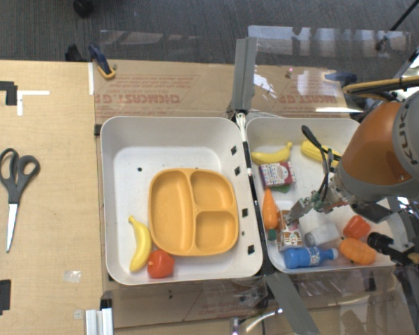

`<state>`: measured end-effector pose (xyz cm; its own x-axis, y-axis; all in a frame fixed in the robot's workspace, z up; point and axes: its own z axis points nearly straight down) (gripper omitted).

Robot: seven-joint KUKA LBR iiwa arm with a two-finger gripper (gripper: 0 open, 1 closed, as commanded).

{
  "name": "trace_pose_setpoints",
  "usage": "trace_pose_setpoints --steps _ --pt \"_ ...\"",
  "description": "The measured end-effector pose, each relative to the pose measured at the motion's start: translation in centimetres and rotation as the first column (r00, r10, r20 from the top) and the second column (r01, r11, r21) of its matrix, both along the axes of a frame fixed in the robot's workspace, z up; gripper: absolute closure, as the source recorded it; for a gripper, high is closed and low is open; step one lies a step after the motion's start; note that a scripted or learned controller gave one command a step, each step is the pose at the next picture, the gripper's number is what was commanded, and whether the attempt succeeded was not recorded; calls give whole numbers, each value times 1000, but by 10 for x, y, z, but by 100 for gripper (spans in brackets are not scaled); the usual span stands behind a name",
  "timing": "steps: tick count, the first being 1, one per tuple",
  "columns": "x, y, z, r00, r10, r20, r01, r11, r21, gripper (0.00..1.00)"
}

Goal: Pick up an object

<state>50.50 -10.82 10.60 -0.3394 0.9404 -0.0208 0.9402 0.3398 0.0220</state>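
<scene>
Reached in from the right of the frame as a grey arm (384,152) with an orange band, bulking over the right bin (349,125). Sat beside it, at centre frame, a left bin (119,187) bearing a yellow divided tray (193,210), with a banana (140,244) and a red tomato-like thing (160,264) at its lower left. Hung low in the middle of the right bin the gripper (302,211), tipped toward the lower left; looked slightly parted at the jaws, with nothing seen between them, though too small and cluttered to be sure. Lay around it the candidates: a blue bottle (307,257) along the lower edge, a small printed box (290,237) just below the fingertips, an orange carrot-like piece (269,211) just to the left, a pink packet (277,175) and another banana (272,155) above. Judged as early: approach made, no object secured, grasp and lift all left to do. Nearest target likely the small printed box, though not certain which was meant.
</scene>
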Motion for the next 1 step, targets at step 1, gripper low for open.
trace_pose_setpoints --steps 1 --pt "-11 -2 1 999 -34 17 34 999 4 0"
